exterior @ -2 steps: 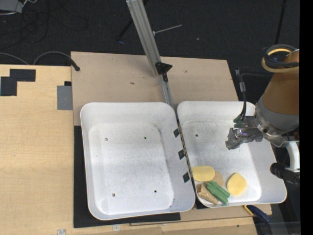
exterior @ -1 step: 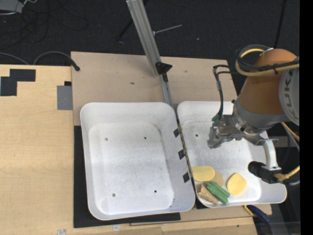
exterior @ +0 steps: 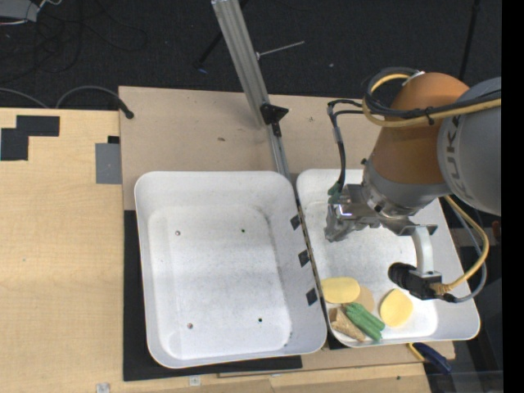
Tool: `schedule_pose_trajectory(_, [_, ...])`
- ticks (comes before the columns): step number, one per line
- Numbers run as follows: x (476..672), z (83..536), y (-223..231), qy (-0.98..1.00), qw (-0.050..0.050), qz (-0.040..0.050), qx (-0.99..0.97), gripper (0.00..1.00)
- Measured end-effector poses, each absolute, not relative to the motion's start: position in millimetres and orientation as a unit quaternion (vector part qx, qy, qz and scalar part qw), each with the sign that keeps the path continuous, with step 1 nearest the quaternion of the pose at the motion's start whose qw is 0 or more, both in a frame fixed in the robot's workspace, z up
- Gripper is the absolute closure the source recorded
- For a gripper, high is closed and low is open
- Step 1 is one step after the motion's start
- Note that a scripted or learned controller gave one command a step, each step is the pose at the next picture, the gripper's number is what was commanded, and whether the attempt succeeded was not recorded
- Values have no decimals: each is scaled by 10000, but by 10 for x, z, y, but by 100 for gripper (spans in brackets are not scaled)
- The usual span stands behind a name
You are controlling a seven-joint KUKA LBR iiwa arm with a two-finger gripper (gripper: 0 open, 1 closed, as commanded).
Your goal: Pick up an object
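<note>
Several objects (right bin); gripper above

Likely a robotics lab, loose cables on dark floor, aluminium camera mast, plywood bench

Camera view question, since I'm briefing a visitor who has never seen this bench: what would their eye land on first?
First the grey arm with its orange band, reaching in from the right, its gripper hanging over the right bin. Next, the small cluster at that bin's near end: two yellow pieces, a green object and a tan piece. The left bin sits beside it.
</note>
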State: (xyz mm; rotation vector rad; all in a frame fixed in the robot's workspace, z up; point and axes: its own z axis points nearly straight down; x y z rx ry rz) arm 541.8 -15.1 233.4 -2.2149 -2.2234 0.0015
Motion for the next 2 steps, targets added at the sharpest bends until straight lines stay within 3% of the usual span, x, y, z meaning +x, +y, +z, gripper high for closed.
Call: schedule_pose_trajectory(2, [5725,2156,893,-7086,15,8,-7057,100])
